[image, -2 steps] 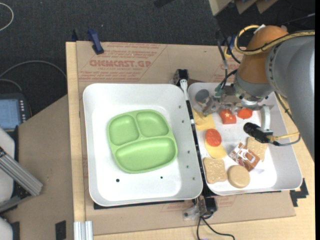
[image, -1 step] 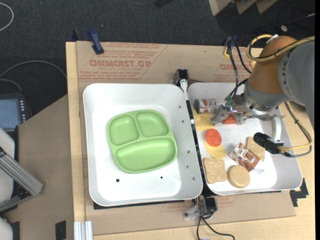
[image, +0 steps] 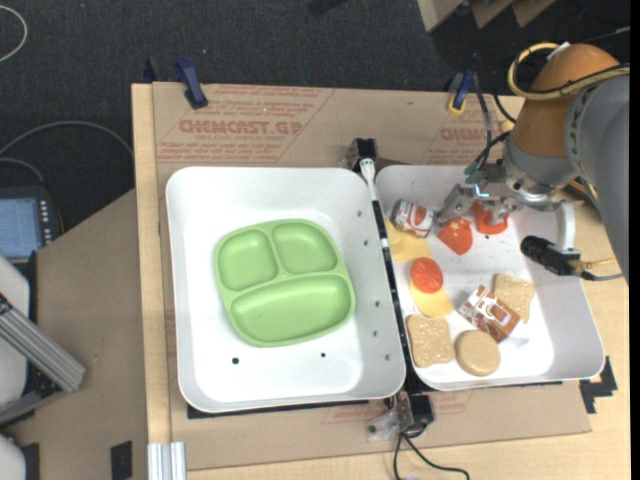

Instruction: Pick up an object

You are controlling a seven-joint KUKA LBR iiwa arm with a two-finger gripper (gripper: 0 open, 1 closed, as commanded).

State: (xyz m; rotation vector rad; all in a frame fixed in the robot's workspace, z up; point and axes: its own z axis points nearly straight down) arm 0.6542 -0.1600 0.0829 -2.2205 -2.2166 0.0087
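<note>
A: Where's the gripper?

B: Low over the right bin, near its back edge, above a red tomato-like piece. How its hand stands I cannot tell.

A: Why there?

B: Probably because that piece sits a little apart; the bread slice, the round bun and the wrapped snack crowd the front edge. The green tray fills the left bin's middle.
</note>
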